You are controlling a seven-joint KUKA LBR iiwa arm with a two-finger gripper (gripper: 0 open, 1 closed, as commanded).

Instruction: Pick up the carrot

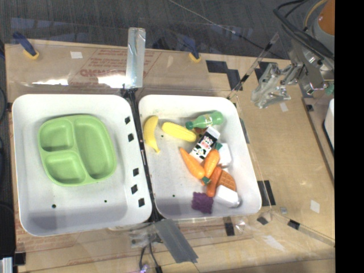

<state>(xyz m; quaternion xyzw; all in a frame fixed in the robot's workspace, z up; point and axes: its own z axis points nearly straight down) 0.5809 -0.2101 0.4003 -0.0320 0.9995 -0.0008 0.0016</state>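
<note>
Three orange carrot-like pieces lie in the right bin (170,206), right of its middle. One carrot (191,162) slants down to the right, a second carrot (211,161) stands steeper beside it, and a third (215,182) lies just below them. They touch each other and the packets around them. My gripper (271,99) hangs above the bare bench beyond the bin's far right corner, well apart from the carrots. It is open, with nothing between its fingers.
The right bin also holds a banana (150,132), a yellow corn-like piece (178,131), a green bottle (206,120), a cow-print carton (203,144), purple grapes (201,202) and white packets (227,196). A green divided plate (77,149) lies in the left bin (34,215).
</note>
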